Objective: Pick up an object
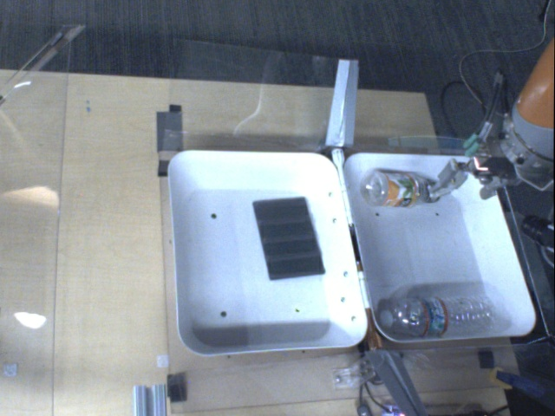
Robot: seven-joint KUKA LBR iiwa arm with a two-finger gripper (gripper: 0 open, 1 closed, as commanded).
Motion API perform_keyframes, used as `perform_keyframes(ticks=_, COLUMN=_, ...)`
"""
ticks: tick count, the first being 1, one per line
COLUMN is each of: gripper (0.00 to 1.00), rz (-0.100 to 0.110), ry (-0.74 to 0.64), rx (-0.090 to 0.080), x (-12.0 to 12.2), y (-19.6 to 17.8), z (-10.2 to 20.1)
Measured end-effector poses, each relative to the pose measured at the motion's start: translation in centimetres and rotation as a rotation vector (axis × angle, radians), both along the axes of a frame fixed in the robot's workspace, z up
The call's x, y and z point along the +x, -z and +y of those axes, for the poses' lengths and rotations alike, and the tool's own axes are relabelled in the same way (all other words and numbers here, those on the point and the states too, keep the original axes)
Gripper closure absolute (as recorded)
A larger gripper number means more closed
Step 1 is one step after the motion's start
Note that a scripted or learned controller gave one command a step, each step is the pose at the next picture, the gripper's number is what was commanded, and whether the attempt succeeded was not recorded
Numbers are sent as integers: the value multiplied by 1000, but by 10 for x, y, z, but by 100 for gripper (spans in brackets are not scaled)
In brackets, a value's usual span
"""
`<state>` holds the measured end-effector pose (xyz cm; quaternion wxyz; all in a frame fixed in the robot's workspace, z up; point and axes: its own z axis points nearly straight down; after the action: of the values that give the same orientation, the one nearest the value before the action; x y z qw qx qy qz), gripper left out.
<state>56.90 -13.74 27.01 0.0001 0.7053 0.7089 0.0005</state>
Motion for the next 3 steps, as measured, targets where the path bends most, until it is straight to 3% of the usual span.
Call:
perform_keyframes(ticks=1, gripper=0, rz=-1, ry=200, rx=1, x=56, y=88, z=22)
perform_keyframes(ticks=2, gripper=0, rz=-26, ry=-19, rx=-4, x=84, y=137, z=15)
perform_keyframes(ticks=3, gripper=0, rz=-8, ry=-65, rx=-1, x=68, y=169, z=-2)
